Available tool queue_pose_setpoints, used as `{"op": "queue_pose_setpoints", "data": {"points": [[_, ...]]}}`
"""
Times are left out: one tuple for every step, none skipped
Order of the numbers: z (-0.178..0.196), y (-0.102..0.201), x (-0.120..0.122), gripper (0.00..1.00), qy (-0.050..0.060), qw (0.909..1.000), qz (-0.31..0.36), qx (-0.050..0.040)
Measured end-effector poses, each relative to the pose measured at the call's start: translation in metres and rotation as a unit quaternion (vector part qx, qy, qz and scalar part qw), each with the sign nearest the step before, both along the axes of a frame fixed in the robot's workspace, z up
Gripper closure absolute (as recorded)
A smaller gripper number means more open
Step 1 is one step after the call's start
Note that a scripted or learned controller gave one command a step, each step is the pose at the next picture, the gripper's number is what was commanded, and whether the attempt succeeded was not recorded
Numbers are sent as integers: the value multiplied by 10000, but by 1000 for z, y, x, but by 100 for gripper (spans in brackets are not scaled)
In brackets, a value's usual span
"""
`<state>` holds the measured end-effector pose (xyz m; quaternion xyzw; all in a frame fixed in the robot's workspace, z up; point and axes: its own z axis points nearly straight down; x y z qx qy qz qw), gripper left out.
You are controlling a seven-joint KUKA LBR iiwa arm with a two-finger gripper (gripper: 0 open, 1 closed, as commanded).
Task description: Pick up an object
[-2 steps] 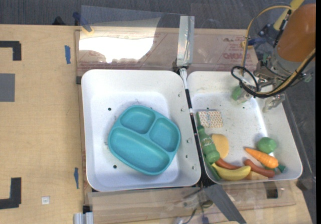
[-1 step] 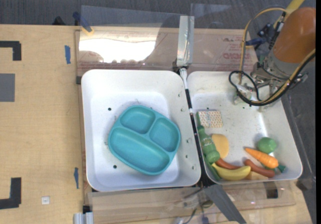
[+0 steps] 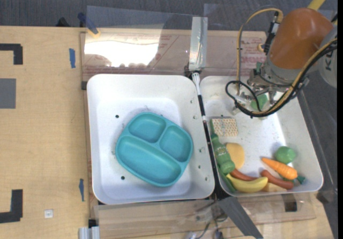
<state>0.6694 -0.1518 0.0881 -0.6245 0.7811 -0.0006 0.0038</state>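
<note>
Carrot [image 3: 278,167] lying flat, tip toward upper left; end effector [image 3: 258,99] finger state impossible to tell.

Teal plate [image 3: 154,149], toy food [image 3: 256,167]

Before me on the counter [image 3: 43,125] sit two white bins [image 3: 102,98], one teal divided plate [image 3: 154,148], one waffle [image 3: 224,126], one banana [image 3: 247,183], one carrot [image 3: 278,167], one green ball-shaped piece [image 3: 285,154], one yellow round piece [image 3: 235,154] and one green vegetable [image 3: 223,164].
</note>
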Motion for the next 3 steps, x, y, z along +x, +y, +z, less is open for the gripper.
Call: {"op": "queue_pose_setpoints", "data": {"points": [[4,-63,-46,0,-13,9959,906,34],[0,-9,-35,0,-6,9906,1370,-7],[1,-14,-92,0,-15,9976,697,-18]]}}
